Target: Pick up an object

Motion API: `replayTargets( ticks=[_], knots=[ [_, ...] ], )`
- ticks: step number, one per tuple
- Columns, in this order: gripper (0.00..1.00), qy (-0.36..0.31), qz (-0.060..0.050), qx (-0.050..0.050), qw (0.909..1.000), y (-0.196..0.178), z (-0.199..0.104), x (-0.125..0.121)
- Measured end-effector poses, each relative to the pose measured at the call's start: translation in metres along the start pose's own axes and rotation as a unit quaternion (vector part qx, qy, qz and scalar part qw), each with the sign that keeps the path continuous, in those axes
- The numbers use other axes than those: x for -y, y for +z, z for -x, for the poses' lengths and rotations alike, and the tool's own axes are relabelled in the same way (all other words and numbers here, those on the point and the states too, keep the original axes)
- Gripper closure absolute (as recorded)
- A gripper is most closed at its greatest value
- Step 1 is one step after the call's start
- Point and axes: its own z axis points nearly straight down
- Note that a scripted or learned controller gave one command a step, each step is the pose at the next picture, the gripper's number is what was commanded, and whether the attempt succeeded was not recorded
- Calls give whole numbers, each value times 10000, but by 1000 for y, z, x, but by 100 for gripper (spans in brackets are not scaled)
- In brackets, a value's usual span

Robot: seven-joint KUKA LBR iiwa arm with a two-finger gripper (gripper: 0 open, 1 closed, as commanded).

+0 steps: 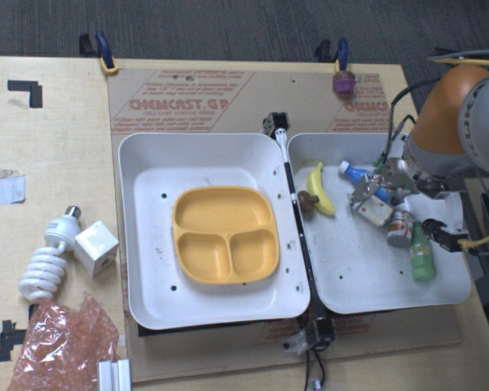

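You see two white bins side by side on the bench. The left bin (147,218) carries a yellow divided tray (226,235), sitting about in the middle of the bin floor, with one long compartment along its far side and two smaller ones along its near side.

The right bin (350,287) holds the loose objects. A banana (319,191) lies near the bin's left wall, running from the far side toward the near side, and a small dark brown object (308,203) rests touching its left side. Toward the bin's right edge there is a tight cluster: a white item with a blue end (352,171), a white box-like piece (373,211), a small can (399,228) with a red and silver label, and a green bottle (422,255) lying nearest the right wall.

The arm (456,120) comes in over the right bin's far right corner, orange band showing. The gripper (385,187) hangs low over the cluster, right above the blue-ended item and the white piece. You cannot tell how it is set or whether anything is caught in it, because the wrist and the clutter cover it.

Outside the bins, on the bench's left part, a spiral light bulb (47,263) lies beside a small white cube (96,248), with a crumpled pinkish plastic bag (61,349) at the near edge. A purple object (344,81) sits at the far edge of the board.
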Motion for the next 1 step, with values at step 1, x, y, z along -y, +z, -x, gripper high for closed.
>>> replayTargets(
  ticks=[1],
  knots=[
    [100, 10, 13, 6, 10000, -11, 1, -1]
  ],
)
